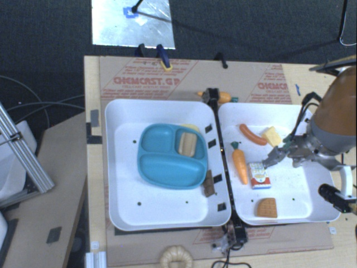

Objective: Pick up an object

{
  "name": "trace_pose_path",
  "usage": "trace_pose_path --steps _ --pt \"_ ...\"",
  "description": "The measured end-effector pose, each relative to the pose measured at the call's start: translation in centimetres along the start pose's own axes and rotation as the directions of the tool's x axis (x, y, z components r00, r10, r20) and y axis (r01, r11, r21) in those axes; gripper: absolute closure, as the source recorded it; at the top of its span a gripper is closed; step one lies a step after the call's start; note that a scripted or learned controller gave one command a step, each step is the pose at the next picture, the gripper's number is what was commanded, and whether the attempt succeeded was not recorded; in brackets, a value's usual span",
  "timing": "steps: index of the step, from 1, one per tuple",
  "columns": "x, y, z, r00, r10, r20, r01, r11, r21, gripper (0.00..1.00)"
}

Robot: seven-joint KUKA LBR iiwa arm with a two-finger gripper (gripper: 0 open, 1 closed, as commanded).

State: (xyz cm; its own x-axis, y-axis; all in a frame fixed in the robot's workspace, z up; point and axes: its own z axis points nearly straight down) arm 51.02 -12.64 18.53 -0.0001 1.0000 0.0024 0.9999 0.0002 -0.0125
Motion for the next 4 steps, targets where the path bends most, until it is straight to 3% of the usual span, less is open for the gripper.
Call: trace_pose_path --steps 1,3,4 --pt "0.0 0.3 -0.7 1.0 -0.003 0.002 0.003 1.0 -0.014 0.0" --pt "-0.9 0.9 9.2 1.0 0.0 0.002 0.0 1.0 -0.014 0.0" --pt "-0.8 1.1 7.8 1.0 -0.002 0.0 0.002 1.0 -0.019 1.0"
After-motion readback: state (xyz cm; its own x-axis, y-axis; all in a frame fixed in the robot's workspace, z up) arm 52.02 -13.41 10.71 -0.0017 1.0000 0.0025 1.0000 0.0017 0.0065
